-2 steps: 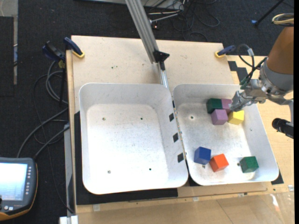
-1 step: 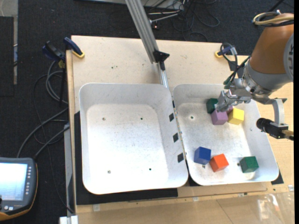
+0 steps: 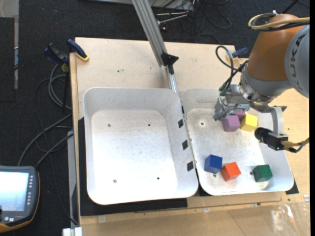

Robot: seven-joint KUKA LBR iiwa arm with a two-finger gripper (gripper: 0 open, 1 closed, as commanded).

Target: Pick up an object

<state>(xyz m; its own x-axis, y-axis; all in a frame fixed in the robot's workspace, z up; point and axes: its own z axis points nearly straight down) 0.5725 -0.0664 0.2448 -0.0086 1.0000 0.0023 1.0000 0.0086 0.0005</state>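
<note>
Near edge: green cube (image 3: 262, 172), orange cube (image 3: 231, 171) and blue cube (image 3: 213, 163) sit in a row along the near side of the right bin (image 3: 197, 132); orange and blue look to be touching, green stands a little apart to the right.
Far cluster: purple cube (image 3: 231, 122) and yellow cube (image 3: 249, 122) lie side by side toward the far right of that bin, touching or nearly so.
Tool: I see the tool (image 3: 226, 108) low over the far side of the purple cube, right at it or on it. Whether it is released or clenched, I cannot tell from this slant; the wrist hides the tips.
Arm: it comes in from the right, its bulk above the yellow cube's side of the bin.
Progress: I judge the pick is not done. All five cubes rest on the bin floor and none is lifted. Purple looks like the target.
Left to do: get a firm hold on purple, then raise it off the floor.
In the way: yellow sits tight against purple's right side, so a tip going down there could nudge it or jam. A black fitting (image 3: 268, 137) hangs just right of yellow.
Around: left bin (image 3: 98, 102) on the table (image 3: 123, 63); a slanted metal rail (image 3: 152, 33) runs down to where the bins meet; a pendant (image 3: 17, 195) lies at near left.
</note>
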